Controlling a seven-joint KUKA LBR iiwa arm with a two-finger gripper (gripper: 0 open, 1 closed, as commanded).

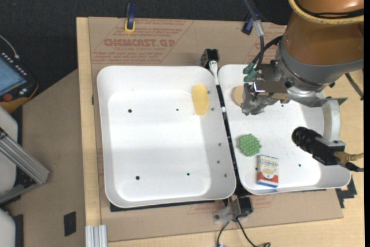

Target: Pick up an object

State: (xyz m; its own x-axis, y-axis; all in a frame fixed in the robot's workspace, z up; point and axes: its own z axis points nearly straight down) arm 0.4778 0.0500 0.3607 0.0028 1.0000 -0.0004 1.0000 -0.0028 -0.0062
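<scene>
The 2-finger metal gripper hangs low in the right white plastic bin, up-left of the bumpy green ball; its spread I cannot tell.

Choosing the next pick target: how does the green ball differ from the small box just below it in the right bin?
The green ball is round, bumpy and one colour; the small box is flat, rectangular and printed in red, white and blue. The ball sits nearer the bin divider and closer to the gripper; the box lies by the right bin's front edge. Both rest loose on the bin floor, apart from each other.
</scene>
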